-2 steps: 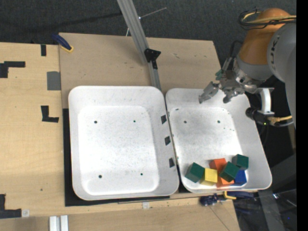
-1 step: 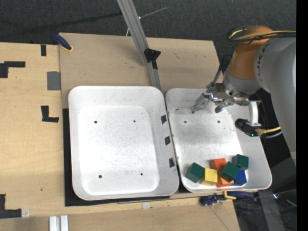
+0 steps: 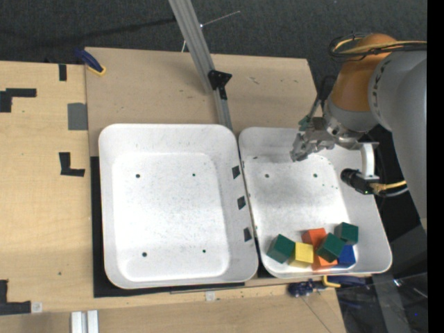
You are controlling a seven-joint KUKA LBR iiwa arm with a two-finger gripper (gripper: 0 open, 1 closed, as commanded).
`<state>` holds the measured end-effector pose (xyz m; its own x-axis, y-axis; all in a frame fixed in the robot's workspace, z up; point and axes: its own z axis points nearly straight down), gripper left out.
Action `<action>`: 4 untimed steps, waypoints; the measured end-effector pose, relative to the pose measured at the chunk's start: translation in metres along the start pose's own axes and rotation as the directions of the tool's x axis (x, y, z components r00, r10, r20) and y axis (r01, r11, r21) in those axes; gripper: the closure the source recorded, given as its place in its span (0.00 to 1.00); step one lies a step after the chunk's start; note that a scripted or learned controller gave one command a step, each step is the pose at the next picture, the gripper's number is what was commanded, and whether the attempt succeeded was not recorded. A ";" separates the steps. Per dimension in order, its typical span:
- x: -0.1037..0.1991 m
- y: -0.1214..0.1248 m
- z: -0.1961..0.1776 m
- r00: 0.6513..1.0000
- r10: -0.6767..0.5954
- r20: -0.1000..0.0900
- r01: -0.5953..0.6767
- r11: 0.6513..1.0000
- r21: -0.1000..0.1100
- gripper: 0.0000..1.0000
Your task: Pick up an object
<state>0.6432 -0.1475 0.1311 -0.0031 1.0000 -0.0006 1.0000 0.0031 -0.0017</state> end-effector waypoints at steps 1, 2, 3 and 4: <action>0.002 -0.002 -0.063 1.000 0.002 0.000 -0.002 1.000 -0.007 1.00; 0.002 -0.001 -0.117 1.000 0.001 0.001 -0.001 1.000 -0.007 1.00; 0.058 -0.006 -0.124 1.000 -0.003 -0.003 0.003 1.000 -0.001 1.00; 0.105 -0.005 -0.125 1.000 -0.003 -0.002 0.003 1.000 -0.001 1.00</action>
<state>0.6379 -0.0421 0.2564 -0.0061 1.0000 0.0019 1.0000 0.0061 -0.0010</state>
